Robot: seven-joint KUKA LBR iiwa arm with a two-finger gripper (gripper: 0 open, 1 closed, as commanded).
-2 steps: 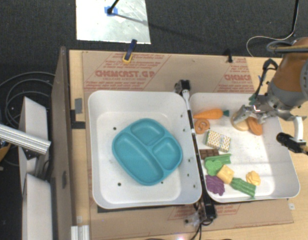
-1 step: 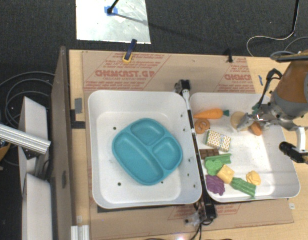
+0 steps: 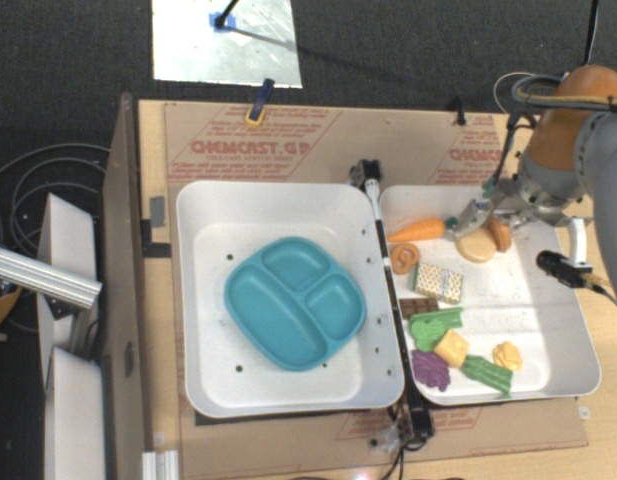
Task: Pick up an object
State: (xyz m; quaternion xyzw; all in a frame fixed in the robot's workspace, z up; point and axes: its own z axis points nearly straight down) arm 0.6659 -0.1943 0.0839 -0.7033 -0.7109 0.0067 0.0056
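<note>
Cardboard-topped bench [image 3: 288, 138] under two white bins [image 3: 203, 298].

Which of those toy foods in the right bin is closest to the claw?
The tan round piece, right below the claw. The orange carrot lies farther left, and the green, yellow and purple pieces sit near the bin's front edge.

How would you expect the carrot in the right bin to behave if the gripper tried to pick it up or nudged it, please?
The carrot looks like a smooth, tapered toy, so it is probably stiff and light. Its rounded body may roll or pivot toward the thin end if pushed. The glossy surface could slip between fingers, and it lies close to the bin's wall, which may crowd a grasp.
</note>
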